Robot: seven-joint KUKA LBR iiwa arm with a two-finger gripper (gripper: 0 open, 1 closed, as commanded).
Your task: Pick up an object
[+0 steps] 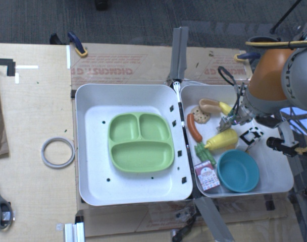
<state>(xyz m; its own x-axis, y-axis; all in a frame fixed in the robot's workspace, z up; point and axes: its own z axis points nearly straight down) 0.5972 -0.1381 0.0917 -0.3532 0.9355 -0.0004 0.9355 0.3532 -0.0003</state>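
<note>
The right bin (274,185) holds several toy items. Among them are a yellow squash-like piece (221,140), a red sausage (194,127), a brown cookie (201,117), a tan bun (209,105), a small yellow piece (224,107), a green vegetable (204,153), a blue bowl (238,171) and a red-and-white packet (207,177). My gripper (228,122) reaches down into this bin from the right. It sits just above the upper end of the yellow squash-like piece, right of the cookie. Nothing visibly hangs from it.
The left bin (88,150) carries a green divided plate (141,142). A grey upright bar (178,54) stands at the back between the bins. On the bench to the left lie a tape ring (58,152) and scissors (2,213); a blue clamp (78,44) sits at the back.
</note>
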